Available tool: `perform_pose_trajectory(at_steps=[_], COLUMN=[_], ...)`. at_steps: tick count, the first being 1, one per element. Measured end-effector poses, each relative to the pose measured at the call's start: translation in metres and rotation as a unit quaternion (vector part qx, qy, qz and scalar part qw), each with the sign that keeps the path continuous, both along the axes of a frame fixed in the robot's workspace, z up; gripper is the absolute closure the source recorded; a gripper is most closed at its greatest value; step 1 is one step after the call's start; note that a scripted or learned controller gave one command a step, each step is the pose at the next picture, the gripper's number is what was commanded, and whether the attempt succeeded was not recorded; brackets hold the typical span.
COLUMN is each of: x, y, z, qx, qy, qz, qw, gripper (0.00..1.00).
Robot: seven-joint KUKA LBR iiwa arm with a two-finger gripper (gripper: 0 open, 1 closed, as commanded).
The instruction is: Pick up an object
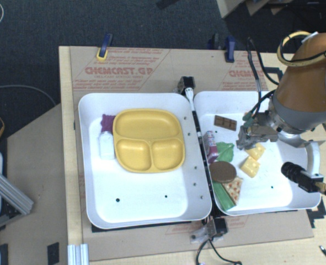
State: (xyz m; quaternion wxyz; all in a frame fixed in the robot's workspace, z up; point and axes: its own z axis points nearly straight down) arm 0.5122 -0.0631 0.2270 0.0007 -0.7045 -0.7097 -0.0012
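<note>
so the gripper [255, 138] sits low in the right bin [273, 200], directly over the upper yellow cheese chunk [257, 151], with a second yellow chunk [250, 167] just below-left; honestly can't tell if it's gripping anything

Arm [309, 87] cut off at right edge; purple bottle [107, 122] partly behind yellow tray [149, 139].

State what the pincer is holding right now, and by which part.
Cannot be told. The pincer hangs just above a yellow cheese wedge in the right bin, but no object shows between its tips.
</note>
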Motion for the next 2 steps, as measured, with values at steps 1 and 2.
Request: perform_pose_trajectory(at_steps=[1, 2], x=[-0.007, -0.006], y=[0.050, 0.063], z=[-0.012, -0.009], qx=[0.0000, -0.0011], qy=[0.002, 0.000], qz=[-0.001, -0.003], qw=[1.0000, 1.0000], gripper=[1.00, 1.00])
